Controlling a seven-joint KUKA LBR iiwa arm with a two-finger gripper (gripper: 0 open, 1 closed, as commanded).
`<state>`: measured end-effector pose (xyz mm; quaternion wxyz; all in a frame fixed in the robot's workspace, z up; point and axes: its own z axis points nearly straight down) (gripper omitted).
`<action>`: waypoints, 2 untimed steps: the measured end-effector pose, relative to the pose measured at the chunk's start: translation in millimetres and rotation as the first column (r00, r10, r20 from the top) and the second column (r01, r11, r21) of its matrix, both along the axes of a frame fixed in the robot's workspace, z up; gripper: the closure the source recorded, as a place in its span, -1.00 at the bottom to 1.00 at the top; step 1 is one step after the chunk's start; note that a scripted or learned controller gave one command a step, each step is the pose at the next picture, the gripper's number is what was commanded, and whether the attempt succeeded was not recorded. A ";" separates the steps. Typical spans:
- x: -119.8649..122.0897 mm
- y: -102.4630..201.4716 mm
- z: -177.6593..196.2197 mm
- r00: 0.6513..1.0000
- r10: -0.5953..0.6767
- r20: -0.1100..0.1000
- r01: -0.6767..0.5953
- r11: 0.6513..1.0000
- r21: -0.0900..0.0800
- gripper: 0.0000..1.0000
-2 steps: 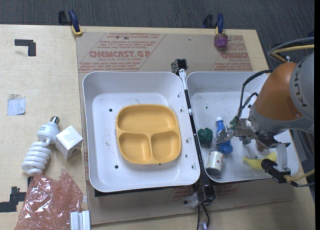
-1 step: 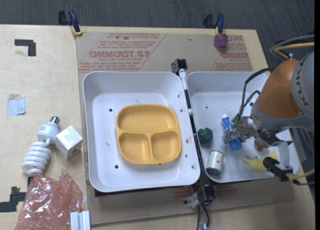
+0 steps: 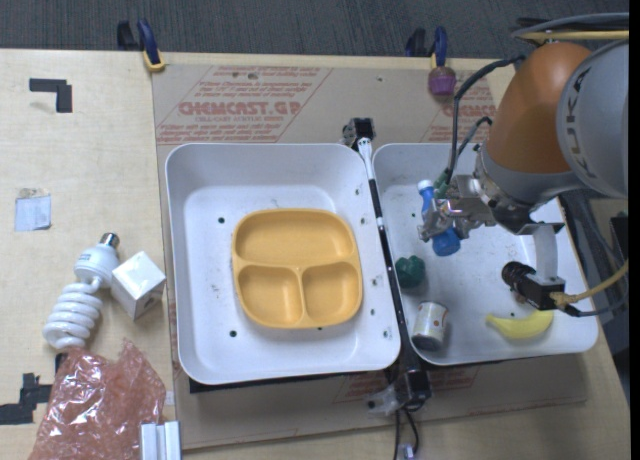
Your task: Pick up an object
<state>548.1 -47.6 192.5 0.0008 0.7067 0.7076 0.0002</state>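
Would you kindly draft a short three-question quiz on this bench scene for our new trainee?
1. True or false: the yellow divided tray lies in the left bin.
2. Which thing lies nearest the right bin's front right corner? A) banana B) green object C) small metal can
3. Fill in: on the bench left of the bins, a spiral ______ lies beside a white cube.

Key: 1 true; 2 A; 3 light bulb.

A curly white light bulb (image 3: 79,296) on the surface (image 3: 80,178), a small white cube (image 3: 139,284) touching it, crinkly pink plastic wrap (image 3: 95,406) below, blue clamps (image 3: 148,45) at the back edge
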 end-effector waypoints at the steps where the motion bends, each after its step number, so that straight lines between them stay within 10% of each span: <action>1: -26.8 10.8 12.2 1.000 0.001 -0.001 -0.001 1.000 0.000 1.00; 2: 5.2 15.8 -0.3 1.000 0.001 0.000 -0.001 1.000 0.000 1.00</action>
